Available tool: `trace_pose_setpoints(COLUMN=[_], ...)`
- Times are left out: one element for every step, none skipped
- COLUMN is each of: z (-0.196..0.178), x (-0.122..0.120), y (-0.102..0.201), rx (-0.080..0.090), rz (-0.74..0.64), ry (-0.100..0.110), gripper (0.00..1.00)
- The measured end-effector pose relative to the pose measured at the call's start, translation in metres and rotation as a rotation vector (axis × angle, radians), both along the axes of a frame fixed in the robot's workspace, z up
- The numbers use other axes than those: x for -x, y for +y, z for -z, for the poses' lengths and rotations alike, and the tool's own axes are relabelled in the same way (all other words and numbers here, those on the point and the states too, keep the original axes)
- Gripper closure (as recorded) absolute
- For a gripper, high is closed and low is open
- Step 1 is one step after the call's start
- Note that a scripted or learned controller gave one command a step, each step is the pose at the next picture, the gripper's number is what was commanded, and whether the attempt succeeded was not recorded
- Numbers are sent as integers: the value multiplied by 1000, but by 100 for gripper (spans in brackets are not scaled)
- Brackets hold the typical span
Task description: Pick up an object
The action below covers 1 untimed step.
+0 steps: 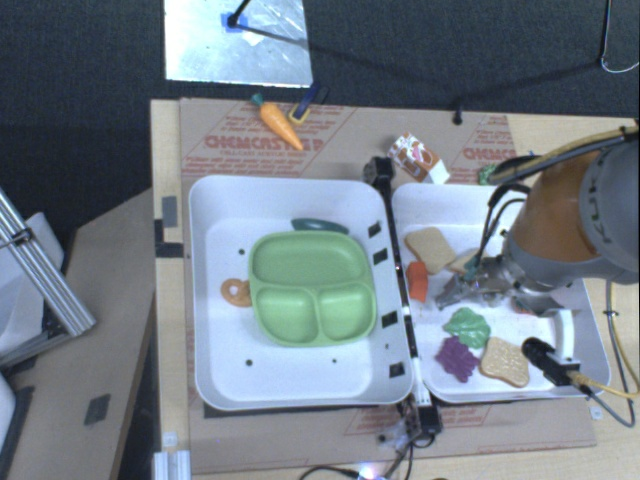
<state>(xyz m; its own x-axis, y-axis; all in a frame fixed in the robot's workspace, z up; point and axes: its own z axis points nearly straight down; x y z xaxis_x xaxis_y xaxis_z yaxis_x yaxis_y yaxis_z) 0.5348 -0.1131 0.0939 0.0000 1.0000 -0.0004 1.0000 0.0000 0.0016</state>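
Right bin (470, 196) crowded; green tray (308, 286) fills left.

The arm (575, 218) reached into the right bin (590, 353), its gripper (462, 286) low among toast (431, 247), a red piece (418, 285), lettuce (467, 325), grapes (457, 358) and bread (505, 362). The left bin (215, 368) held a green tray (310, 288) and a pretzel (236, 292). A carrot (280, 125) lay behind the bins.

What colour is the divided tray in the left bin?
Light green: the three-compartment plastic tray, clearest in the camera view.
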Motion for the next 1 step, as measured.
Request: trace_pose_setpoints(z=[-11], x=[0], y=[1], rx=[0], rz=[-1], ry=[-1], gripper=[100])
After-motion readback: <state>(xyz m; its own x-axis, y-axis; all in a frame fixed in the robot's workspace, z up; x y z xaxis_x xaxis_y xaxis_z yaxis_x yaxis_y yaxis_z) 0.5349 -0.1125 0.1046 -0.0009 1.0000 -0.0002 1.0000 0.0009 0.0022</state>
